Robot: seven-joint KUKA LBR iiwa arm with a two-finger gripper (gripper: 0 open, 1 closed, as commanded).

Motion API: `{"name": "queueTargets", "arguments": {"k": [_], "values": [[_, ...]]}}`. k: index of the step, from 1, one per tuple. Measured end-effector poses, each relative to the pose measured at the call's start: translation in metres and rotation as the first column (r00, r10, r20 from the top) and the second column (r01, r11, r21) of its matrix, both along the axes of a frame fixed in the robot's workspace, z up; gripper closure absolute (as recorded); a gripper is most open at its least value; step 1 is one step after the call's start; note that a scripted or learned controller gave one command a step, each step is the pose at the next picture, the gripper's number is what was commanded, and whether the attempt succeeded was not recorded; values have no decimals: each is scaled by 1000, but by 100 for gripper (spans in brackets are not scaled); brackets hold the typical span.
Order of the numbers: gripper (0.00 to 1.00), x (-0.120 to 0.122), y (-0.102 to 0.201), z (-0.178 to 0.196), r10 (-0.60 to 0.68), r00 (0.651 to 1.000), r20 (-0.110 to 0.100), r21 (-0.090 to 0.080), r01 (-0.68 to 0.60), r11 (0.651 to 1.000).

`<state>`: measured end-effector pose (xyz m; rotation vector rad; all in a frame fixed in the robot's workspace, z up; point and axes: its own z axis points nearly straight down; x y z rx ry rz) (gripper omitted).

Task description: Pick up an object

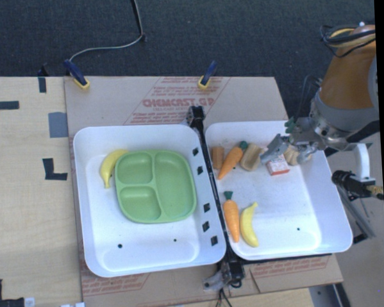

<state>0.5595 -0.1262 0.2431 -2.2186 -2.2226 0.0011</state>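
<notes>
Camera view: gripper [278, 153] sits low in the right bin [324, 229], at its far side, just over a small red-and-white box [279, 167]. Can't tell if it's grasping anything. Carrot [229, 162] and a tan piece [250, 157] lie just left of it. Second carrot [231, 220] and banana [248, 224] sit nearer the front. Left bin [92, 206] holds a green tray [156, 186] and another banana [109, 165].
</notes>
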Motion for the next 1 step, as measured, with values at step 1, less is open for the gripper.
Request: {"name": "queueTargets", "arguments": {"k": [1], "values": [[0, 74, 49, -60, 0, 1000, -1, 0, 0, 1000]]}}
